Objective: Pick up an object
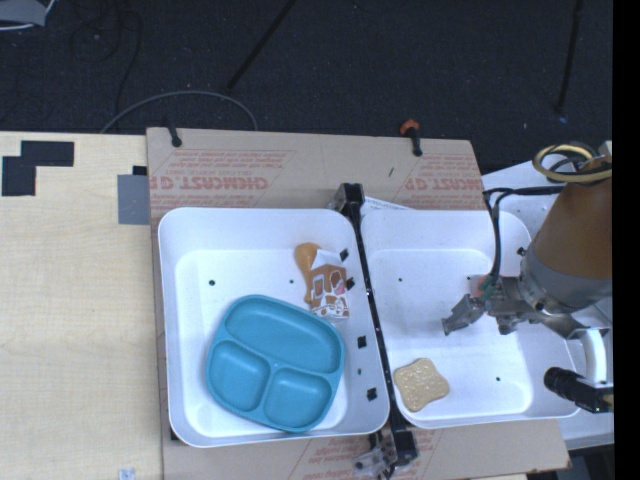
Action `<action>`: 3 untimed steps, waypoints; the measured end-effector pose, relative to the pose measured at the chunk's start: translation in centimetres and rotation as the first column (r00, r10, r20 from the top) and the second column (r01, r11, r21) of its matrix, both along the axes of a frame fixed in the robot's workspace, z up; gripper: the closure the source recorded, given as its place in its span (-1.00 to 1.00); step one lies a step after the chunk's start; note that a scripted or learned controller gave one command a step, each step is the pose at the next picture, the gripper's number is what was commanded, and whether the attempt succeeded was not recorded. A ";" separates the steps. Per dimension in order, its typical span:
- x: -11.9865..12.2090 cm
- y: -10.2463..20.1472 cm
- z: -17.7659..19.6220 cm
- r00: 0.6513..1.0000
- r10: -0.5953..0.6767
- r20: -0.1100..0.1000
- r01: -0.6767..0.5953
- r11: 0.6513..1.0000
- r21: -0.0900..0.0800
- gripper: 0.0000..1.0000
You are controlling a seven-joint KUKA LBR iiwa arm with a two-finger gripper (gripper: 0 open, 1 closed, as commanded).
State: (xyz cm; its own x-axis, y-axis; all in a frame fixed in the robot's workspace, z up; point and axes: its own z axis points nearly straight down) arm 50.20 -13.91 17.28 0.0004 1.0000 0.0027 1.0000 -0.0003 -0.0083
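I count two white bins (190,268). They hold one blue tray (275,361), one toast slice (420,384), and one small brown figure (322,278).

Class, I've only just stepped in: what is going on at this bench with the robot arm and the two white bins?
A robot arm reaches in from the right, its gripper low over the right bin. Nothing shows between its fingers. A slice of toast lies in that bin's near left corner, apart from the gripper. The left bin holds a blue divided tray and, near the divider, a small orange and white item too unclear to name. Nothing has been picked up yet.
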 end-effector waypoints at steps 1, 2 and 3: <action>-1.1 -0.3 -5.5 1.000 0.000 -0.001 0.000 1.000 0.000 -1.00; -1.0 -0.5 -4.2 1.000 -0.006 0.003 0.006 1.000 0.000 1.00; -0.3 -0.6 0.2 1.000 0.001 0.010 -0.001 1.000 -0.003 1.00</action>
